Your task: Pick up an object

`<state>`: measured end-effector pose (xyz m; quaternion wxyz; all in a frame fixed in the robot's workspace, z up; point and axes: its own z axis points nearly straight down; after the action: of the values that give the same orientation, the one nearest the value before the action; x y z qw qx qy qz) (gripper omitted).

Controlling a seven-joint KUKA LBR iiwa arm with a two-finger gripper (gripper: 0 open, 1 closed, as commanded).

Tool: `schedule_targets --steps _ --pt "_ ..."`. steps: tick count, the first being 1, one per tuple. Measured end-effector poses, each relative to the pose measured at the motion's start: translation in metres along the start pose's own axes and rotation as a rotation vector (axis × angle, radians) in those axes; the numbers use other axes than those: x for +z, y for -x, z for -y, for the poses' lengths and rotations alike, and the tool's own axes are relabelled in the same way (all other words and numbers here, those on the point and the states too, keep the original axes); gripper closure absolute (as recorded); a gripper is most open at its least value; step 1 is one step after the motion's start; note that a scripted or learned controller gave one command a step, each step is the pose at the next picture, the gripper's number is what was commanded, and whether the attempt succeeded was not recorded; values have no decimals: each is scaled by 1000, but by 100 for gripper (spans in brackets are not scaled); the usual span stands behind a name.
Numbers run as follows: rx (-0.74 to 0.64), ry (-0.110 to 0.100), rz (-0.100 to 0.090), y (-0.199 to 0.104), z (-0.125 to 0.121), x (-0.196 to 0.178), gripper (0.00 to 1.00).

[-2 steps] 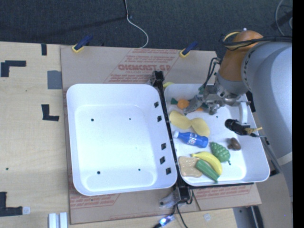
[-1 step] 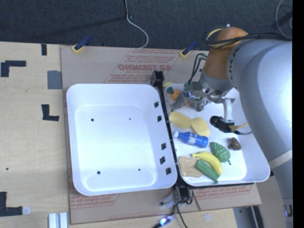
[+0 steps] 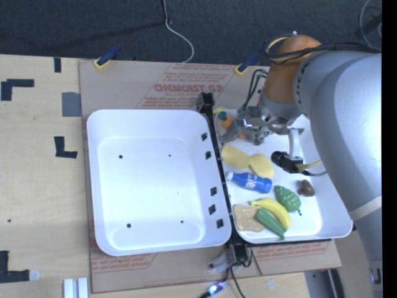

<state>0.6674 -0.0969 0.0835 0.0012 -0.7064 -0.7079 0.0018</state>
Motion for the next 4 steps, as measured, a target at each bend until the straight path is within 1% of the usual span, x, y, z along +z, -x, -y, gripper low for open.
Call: schedule_targets --steps 1,2,3,4 --pt "1 1 0 -3 0 0 0" --pt "4 2 1 43 5 0 0" --pt "0 -2 -1 40 5 -10 100" --pt "0 -3 0 40 5 -10 0"
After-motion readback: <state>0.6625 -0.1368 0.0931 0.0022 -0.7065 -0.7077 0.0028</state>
